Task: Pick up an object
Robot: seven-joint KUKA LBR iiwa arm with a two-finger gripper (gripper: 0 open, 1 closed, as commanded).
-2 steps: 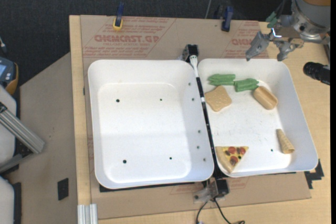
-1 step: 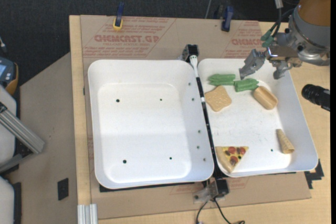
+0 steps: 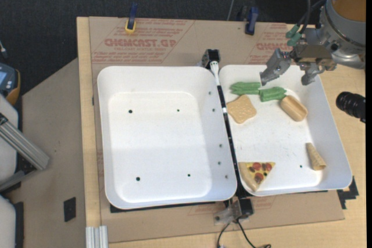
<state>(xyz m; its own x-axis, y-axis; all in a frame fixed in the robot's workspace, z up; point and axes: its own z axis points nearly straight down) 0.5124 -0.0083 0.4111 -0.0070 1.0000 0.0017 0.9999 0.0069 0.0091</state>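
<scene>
1. The pincer (image 3: pixel 292 74) is seen above the far edge of the right bin (image 3: pixel 334 136), its two fingers spread apart with nothing between them.
2. Just below the pincer, toward the camera, two green pieces (image 3: pixel 257 90) lie end to end, their long axis running left to right across the bin.
3. A straight descent is judged sufficient; the bread roll (image 3: pixel 293 108) and toast slice (image 3: pixel 241 109) lie slightly farther off.

One fixed cam, mounted above the counter (image 3: pixel 174 38), looks down at a slant from the front and far enough back to take in both white bins (image 3: pixel 157 136). Arm (image 3: pixel 343 14) enters from the frame's right w/ dark floor along top and left.
</scene>
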